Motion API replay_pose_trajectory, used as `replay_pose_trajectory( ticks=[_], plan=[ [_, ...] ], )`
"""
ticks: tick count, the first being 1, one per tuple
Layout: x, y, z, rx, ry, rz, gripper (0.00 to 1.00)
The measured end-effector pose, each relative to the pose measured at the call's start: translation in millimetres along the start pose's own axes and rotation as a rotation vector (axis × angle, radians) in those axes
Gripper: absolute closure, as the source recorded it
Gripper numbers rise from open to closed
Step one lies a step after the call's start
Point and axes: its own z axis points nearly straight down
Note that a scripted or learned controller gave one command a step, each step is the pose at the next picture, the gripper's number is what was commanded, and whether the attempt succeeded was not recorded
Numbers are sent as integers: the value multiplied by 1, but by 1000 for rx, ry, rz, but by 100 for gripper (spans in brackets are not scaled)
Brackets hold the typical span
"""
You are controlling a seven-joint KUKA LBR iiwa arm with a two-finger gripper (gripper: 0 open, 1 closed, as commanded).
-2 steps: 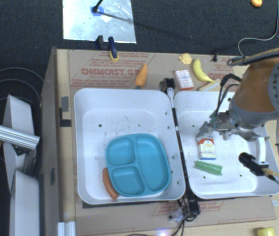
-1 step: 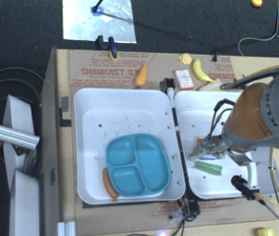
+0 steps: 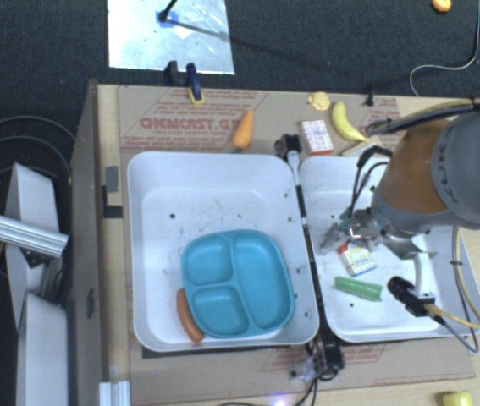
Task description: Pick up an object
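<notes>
2 white bins (image 3: 223, 172), hand (image 3: 347, 237) low above small box (image 3: 359, 262), green pod (image 3: 358, 288) nearby

Robotics lab test cell. Bench (image 3: 180, 112) topped with printed cardboard carries two white bins (image 3: 151, 227), clamped at its far edge. Grey-and-orange industrial arm (image 3: 451, 172) reaches in. Loose cables (image 3: 455, 57) trail over dark carpet (image 3: 36, 41); aluminium extrusion (image 3: 15, 231) sits off the bench's left edge. Toy food props lie along the far edge.
</notes>
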Motion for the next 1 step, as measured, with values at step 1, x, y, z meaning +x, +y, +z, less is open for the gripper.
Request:
replay_pose_trajectory(
  ticks=[1],
  plan=[
    [-1, -1, -10, 2, 1, 1, 100]
  ],
)
